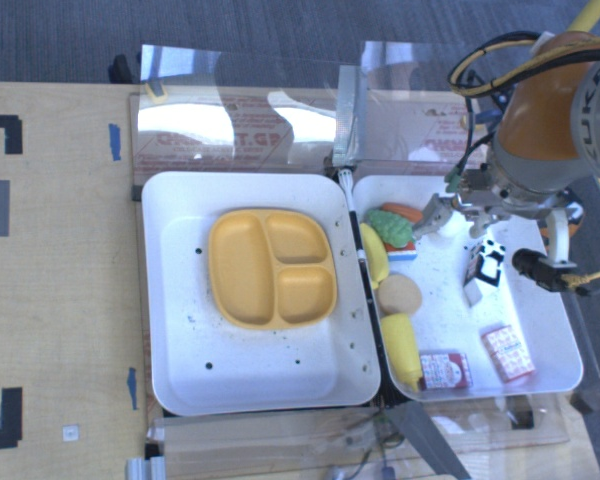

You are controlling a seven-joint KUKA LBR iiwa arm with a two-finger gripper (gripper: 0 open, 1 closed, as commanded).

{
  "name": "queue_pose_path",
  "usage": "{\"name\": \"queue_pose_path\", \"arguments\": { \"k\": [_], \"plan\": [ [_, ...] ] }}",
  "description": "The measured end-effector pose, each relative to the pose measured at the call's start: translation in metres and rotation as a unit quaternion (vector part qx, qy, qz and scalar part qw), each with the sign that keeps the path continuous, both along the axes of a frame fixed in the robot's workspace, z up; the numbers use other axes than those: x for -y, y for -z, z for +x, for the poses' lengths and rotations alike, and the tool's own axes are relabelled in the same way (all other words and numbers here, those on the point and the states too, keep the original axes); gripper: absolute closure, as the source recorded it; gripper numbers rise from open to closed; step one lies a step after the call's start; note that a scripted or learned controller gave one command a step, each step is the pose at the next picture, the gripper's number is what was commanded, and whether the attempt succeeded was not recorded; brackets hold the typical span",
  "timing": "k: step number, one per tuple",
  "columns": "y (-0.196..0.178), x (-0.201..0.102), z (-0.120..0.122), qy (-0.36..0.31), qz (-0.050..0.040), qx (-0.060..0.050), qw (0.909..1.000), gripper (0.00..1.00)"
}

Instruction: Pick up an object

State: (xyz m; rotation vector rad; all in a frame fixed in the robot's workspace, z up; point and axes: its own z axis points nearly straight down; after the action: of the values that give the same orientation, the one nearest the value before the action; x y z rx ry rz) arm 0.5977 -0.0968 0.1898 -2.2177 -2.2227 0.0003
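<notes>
Pale wood bench (50, 298) fills the left of the frame, with two white bins on it: the left bin (170, 368) holds a yellow divided plate (272, 266), the right bin (555, 368) holds the pickable clutter. You have the gripper (483, 268) low over the upper middle of the right bin; how far it is open you cannot tell, and nothing is seen in its grip. You are at the approach step. Nearest candidates sit to its left: a green toy (392, 228), a banana (374, 255), a tan ball (399, 294); two red packets (443, 370) lie lower right. Next, centre over one item and descend squarely
</notes>
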Motion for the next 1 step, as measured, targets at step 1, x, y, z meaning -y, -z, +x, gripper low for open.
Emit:
{"name": "queue_pose_path", "arguments": {
  "k": [1],
  "plan": [
    [0.0081, 0.0193, 0.0265, 0.004, -0.0009, 0.001, 1.0, 0.0]
  ]
}}
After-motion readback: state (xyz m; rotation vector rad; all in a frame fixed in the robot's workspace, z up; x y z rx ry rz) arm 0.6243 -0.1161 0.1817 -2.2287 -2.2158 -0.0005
